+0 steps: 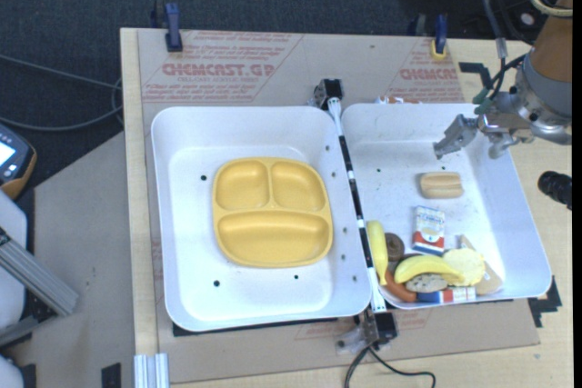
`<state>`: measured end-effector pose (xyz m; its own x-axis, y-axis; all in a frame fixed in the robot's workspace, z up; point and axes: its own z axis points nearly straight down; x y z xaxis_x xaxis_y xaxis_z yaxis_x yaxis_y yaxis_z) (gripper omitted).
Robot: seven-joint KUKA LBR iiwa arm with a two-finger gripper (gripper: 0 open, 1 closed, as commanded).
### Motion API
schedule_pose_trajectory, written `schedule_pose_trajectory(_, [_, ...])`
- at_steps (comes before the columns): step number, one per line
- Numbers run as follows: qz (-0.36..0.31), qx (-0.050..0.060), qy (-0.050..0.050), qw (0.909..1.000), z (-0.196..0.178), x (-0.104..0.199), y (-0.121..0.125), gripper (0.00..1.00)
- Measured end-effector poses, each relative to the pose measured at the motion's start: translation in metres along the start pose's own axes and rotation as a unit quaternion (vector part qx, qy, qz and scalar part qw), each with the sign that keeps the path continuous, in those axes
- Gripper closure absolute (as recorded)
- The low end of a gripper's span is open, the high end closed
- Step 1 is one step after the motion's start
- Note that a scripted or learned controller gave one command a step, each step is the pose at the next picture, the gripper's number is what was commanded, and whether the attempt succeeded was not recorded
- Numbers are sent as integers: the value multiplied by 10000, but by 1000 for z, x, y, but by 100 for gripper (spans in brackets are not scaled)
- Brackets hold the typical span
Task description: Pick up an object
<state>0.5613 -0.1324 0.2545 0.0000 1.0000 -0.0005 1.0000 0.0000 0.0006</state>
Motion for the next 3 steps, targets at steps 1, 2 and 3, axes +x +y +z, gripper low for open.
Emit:
schedule_pose_trajectory(1, [-5, 49, 12, 10000, 168, 2, 18, 0])
schedule_pose_trajectory(2, [7, -41, -18, 10000, 167, -40, 41, 0])
schedule_pose_trajectory(3, [-8, -44, -20, 10000, 144, -76, 101, 0])
